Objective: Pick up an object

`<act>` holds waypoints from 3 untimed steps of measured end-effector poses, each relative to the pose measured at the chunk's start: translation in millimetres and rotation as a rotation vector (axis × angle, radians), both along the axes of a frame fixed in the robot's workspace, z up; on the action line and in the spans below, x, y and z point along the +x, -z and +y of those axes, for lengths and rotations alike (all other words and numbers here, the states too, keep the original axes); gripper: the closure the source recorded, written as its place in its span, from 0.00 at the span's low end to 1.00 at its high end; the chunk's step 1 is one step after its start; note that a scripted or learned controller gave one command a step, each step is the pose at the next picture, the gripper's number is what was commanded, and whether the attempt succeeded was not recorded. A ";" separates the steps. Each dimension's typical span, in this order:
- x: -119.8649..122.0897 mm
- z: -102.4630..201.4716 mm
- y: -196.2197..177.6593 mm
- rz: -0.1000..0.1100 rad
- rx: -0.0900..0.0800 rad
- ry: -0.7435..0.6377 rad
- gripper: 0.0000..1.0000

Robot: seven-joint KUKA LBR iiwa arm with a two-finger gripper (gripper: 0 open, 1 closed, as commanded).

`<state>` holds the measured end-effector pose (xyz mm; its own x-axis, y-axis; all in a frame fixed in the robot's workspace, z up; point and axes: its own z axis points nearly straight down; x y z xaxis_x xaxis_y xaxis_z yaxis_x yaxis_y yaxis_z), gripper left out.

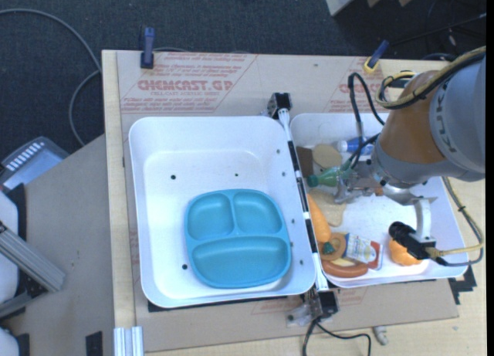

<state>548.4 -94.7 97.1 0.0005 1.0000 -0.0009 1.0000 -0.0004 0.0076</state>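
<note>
Camera view. A: Biggest first. The arm (pixel 432 130) came in from 3 o'clock and hung over the right bin (pixel 378 215). The left bin (pixel 154 134) held just a blue divided plate (pixel 238 237), sitting toward its 6 o'clock edge.
B: Gripper state?
A: Couldn't tell whether it was open or closed, the wrist hid it. The gripper (pixel 349 186) sat low near the bin's centre, nothing visibly held.
B: Candidates, big to small?
A: A brown box (pixel 318 157) at 11 o'clock of the right bin. An orange carrot-shaped toy (pixel 319 222) lay along the wall at 8 o'clock. A brown-orange ring (pixel 343 268) at 6 o'clock, with a small printed packet (pixel 360 248) touching it. An orange lump (pixel 401 254) at 5 o'clock. A small green piece (pixel 328 178) was just beside the gripper, at its 9 o'clock.
B: Which one, and how would it handle?
A: My call was the green piece, since it was closest. It looked like a light, stiff plastic toy, probably smooth and so likely slippery. Not fragile, I judged. I'd have pinched it across the narrow middle, square on. The box stood close at its 11 o'clock, so clearance looked tight.
B: Fallback?
A: The carrot. Likely light and rigid too, but it lay tight against the wall. I'd have gripped across its thick end.
</note>
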 end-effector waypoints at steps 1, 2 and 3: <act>-0.2 0.2 0.2 0.001 0.000 0.000 0.00; 32.8 0.8 11.7 0.006 0.001 -0.001 0.00; 5.5 -1.7 10.3 0.002 0.000 0.000 0.00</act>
<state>553.9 -96.4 86.8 0.0006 1.0000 -0.0005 1.0000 -0.0006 0.0054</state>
